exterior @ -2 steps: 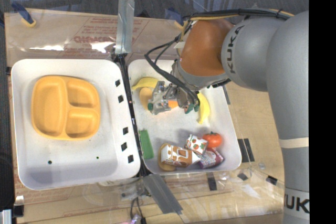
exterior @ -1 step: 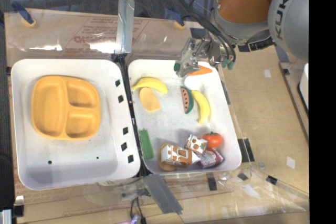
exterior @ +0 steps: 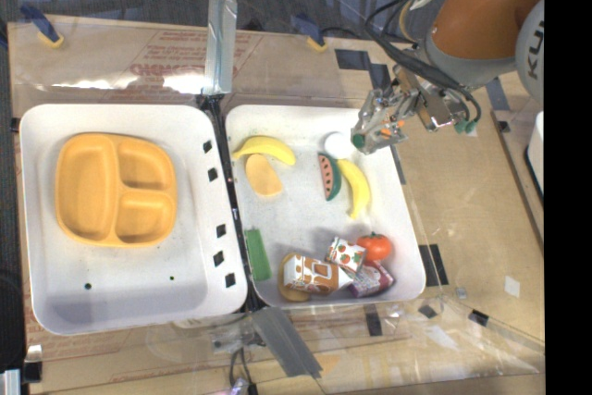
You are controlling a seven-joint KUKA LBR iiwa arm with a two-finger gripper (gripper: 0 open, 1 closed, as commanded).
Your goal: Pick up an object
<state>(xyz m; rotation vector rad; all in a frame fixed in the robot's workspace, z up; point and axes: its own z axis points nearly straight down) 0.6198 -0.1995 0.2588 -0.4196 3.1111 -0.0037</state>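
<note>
At right bin's top-right corner: my hand (exterior: 372, 136) hovers, grip state unclear, nothing seen held. Nearest target, banana (exterior: 355, 187), lies just below beside melon slice (exterior: 328, 176). Judged light, smooth plastic, slippery; grasp across mid-curve.

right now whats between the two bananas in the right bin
In the camera view, a watermelon slice lies between the left banana and the right banana.
</note>
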